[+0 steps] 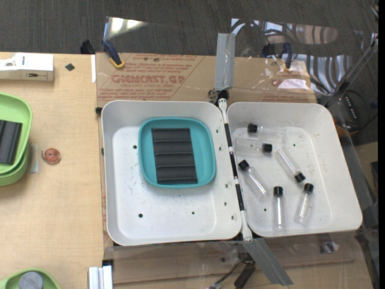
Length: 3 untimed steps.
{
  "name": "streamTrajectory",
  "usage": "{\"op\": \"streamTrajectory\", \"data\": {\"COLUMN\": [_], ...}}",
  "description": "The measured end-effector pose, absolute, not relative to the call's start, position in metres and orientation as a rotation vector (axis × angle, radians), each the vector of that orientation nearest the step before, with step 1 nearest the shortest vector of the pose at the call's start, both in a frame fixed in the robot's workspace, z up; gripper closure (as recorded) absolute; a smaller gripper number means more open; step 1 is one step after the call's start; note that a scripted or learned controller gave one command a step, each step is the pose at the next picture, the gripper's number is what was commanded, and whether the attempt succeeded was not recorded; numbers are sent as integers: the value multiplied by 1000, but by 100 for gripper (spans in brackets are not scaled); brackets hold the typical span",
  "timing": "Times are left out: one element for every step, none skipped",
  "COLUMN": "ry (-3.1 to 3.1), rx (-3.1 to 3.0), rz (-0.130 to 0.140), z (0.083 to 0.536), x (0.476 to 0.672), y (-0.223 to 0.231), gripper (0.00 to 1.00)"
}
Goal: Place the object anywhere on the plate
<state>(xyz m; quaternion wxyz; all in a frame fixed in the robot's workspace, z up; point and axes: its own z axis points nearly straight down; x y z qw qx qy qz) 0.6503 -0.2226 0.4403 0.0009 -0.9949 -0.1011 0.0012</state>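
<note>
A teal plate [207,155] with a dark ribbed insert [175,155] lies in the left white bin [168,221], toward its upper middle. The right white bin [337,161] holds several clear tubes with black caps, among them one [252,176] near the bin's left wall, one [289,164] in the middle and one [305,200] at the lower right. All of them lie flat and apart from the plate.
A green tray [18,116] holding a dark block sits at the left edge of the wooden bench. A small round brown piece [52,155] lies beside it. Cardboard [156,77] and clear plastic sheeting stand behind the bins.
</note>
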Motion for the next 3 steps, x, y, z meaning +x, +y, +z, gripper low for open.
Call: {"op": "streamTrajectory", "data": {"ry": [-313, -313, -312], "rx": [-3124, -3124, -3123], "rz": [5, 3, 8], "z": [440, 441, 440], "x": [650, 650, 639], "y": [-223, -223, -222], "gripper": [0, 0, 0]}}
